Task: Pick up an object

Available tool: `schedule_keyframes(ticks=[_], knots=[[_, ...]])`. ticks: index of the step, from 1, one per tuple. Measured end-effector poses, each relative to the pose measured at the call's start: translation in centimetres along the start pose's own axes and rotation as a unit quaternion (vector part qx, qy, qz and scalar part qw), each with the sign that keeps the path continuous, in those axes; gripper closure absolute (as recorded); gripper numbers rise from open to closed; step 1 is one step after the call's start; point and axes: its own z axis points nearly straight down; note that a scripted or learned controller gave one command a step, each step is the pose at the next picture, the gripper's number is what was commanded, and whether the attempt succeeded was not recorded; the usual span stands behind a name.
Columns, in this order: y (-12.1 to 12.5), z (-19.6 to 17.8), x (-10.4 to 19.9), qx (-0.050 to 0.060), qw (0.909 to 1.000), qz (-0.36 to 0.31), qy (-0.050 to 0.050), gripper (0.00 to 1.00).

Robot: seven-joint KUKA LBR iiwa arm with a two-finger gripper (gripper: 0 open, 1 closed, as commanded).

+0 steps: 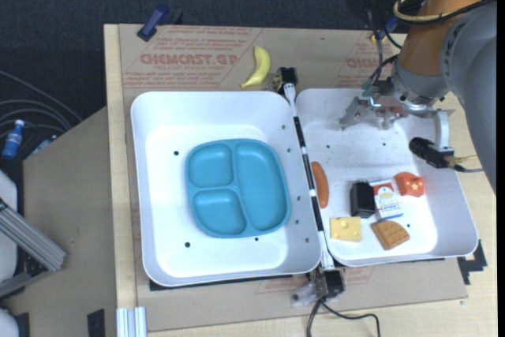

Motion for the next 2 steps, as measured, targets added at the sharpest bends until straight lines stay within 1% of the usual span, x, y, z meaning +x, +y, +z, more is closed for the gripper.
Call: schedule_keyframes(ticks=[1,2], knots=[[0.0,0.0,6.0,0.001,1.0,0.0,0.001,0.0],[-8.9,0.0,4.9,0.001,1.0,0.001,0.0,0.0]])
